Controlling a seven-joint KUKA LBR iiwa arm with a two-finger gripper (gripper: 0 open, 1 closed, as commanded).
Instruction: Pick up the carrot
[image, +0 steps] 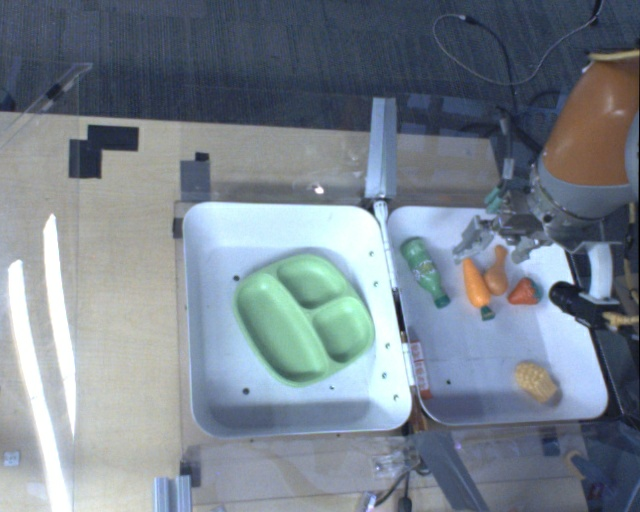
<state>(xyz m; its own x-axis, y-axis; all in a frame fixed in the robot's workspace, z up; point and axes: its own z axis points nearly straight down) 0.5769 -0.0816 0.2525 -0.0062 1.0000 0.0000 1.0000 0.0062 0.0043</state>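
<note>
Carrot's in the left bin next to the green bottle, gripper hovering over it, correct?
Not quite: the carrot lies in the right bin, not the left. The camera view shows it there beside the green bottle, with the gripper just above it.

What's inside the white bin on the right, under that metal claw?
Right white bin: green bottle, orange carrot, tan piece, red-orange piece, yellow corn cob. The gripper covers the floor beneath it.

The arm (600, 125) shows a broad, rounded orange band above a grey wrist section. Below it sits a gripper (497, 240) of bare silvery metal with thin angular fingers, a small teal-green spot on its body and dark cabling alongside.
</note>
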